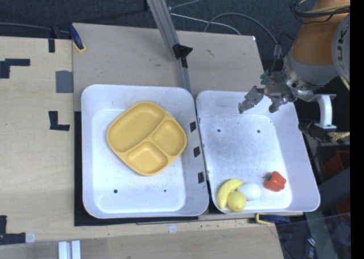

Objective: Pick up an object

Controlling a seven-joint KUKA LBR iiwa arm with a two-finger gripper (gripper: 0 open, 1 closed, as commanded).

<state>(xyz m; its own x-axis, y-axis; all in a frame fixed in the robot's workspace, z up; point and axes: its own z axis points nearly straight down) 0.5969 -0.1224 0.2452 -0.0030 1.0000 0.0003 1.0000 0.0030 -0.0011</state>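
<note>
Wooden tabletop (131,53) carries two shallow white bins side by side: left bin (91,138), right bin (227,104), rims touching.

Right bin (239,138): floor open through its upper and middle parts. Obstacles cluster along its near edge: a banana (226,190) touching a lemon (236,201) and a white egg (250,190), with a red pepper (274,181) just beside them. Left bin (94,155): a yellow divided plate (147,137) fills the centre; a free strip remains along the near wall.
</note>
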